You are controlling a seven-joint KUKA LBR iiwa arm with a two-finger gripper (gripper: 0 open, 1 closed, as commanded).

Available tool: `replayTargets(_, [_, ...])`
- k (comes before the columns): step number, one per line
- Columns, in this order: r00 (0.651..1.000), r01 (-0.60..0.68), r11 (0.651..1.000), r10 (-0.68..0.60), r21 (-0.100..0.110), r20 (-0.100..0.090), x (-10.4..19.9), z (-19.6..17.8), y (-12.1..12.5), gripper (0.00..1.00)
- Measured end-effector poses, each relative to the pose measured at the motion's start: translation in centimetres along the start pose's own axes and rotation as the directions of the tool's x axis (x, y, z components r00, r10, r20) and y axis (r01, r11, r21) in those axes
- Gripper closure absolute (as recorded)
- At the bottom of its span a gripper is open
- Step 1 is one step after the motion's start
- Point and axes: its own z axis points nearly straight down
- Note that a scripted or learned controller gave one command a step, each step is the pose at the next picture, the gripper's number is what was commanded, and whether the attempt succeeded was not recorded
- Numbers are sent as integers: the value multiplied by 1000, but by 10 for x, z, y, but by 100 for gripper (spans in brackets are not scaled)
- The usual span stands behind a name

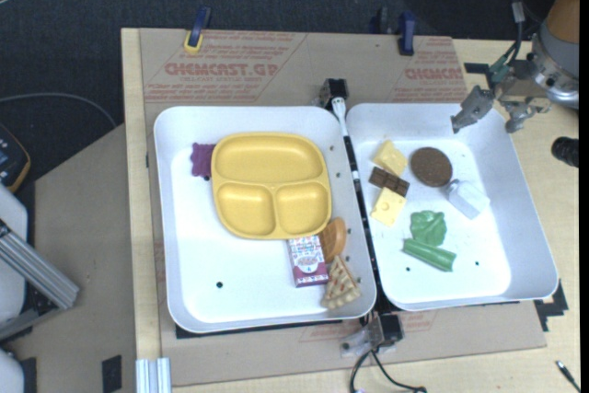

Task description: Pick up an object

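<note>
The grey two-finger gripper [490,111] hangs over the right white bin's [515,225] far rim, fingers spread apart and holding nothing. Most of the arm is cut off at the frame's edge. Below lie a round brown cookie [430,166], yellow cheese wedges [390,157] and a green toy vegetable [428,239] — the left white bin [184,225] holds a yellow divided plate [271,183].

Purple item [202,159] half under yellow tray [271,182]

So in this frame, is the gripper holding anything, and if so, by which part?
Nothing is held. The gripper hangs open above the far right corner of the right bin, with nothing between its fingers.
</note>
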Motion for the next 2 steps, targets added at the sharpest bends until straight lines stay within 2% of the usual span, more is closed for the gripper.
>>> replayTargets(1, [1000, 2, 1000, -2, -12, 2, 0, -7, 2, 0])
replayTargets(2, [1000, 2, 1000, -2, -7, 1, 0, 37, -2, 0])
